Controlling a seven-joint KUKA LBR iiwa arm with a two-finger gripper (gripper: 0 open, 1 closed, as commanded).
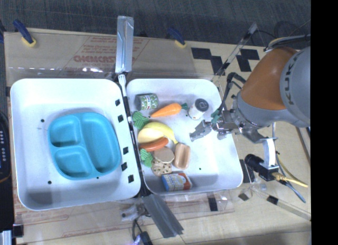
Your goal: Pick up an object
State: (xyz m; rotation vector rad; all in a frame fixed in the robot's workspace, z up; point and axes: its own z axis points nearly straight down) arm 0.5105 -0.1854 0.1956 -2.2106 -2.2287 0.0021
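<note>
Just left of the open, empty fingers [201,131] lies the carrot [166,111].

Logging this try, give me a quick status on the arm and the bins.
Gripper low over right bin, nothing seen between fingers. Toy food piled at bin's left: carrot, banana. Blue tray in left bin.

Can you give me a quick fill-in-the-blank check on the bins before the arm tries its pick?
1. The blue tray lies in the ____ bin as the camera sees it.
2. The carrot is colored ____.
3. The tray has ____ compartments.
4. The gripper is above the ____ bin, the one holding the banana.

Missing words: left; orange; three; right
</note>
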